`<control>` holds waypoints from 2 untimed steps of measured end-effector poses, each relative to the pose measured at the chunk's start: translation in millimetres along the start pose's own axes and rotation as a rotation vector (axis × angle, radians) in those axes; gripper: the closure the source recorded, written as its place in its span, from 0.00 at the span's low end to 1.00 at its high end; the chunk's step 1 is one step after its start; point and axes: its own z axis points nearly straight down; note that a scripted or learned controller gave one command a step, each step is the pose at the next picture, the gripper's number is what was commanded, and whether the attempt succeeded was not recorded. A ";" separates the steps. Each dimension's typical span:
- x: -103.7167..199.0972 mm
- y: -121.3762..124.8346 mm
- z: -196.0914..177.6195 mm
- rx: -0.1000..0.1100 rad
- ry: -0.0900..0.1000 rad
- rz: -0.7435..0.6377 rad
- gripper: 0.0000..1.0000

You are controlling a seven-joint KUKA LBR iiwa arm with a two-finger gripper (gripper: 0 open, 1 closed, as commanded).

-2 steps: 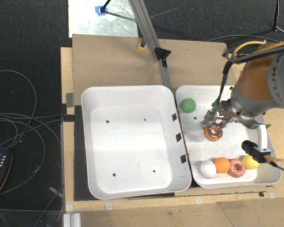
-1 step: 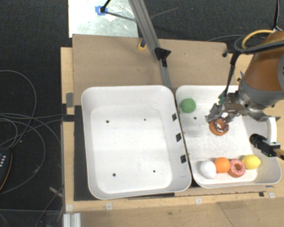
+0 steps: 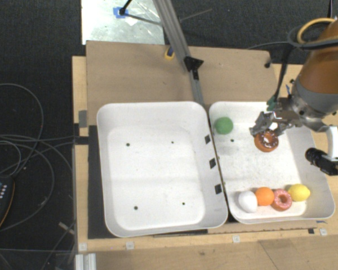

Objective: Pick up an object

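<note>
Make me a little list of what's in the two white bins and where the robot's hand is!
left bin: nothing visible in it
right bin: six things
green ball: near the far left corner, alone
brown donut: right under the gripper, in the far part of the bin
near edge row, left to right: white egg, orange, pink donut, lemon
held or not: cannot tell

- The two bins (image 3: pixel 158 167) look like smooth white plastic with a soft sheen.
- The bench (image 3: pixel 135 72) is bare matt wood or board.
- The arm (image 3: pixel 327 66) has a glossy orange shell over grey metal.
- The doughnut (image 3: pixel 266 142) has a shiny brown glaze.
- The green ball (image 3: pixel 223 125) looks matt.
</note>
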 end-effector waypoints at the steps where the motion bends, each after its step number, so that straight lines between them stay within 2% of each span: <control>1: -0.2 1.4 -30.0 0.002 0.000 0.000 1.00; 2: 46.4 -19.5 -12.4 0.008 0.003 -0.003 1.00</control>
